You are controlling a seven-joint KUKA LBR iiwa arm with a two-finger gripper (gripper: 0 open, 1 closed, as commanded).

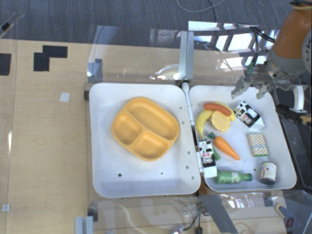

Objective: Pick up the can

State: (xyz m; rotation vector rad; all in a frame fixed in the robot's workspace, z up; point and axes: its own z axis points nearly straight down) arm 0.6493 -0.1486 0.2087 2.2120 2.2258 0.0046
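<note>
While the end effector (254, 87) hangs open and holds nothing at the upper right, the reach has not begun.
The can (267, 172) stands at the lower right of the right bin (287, 145); next, go down there and close on it.

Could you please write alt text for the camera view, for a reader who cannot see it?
A grey two-finger gripper hangs open over the right white bin, far from the small grey can in its near corner. A yellow divided plate sits in the left white bin.
</note>
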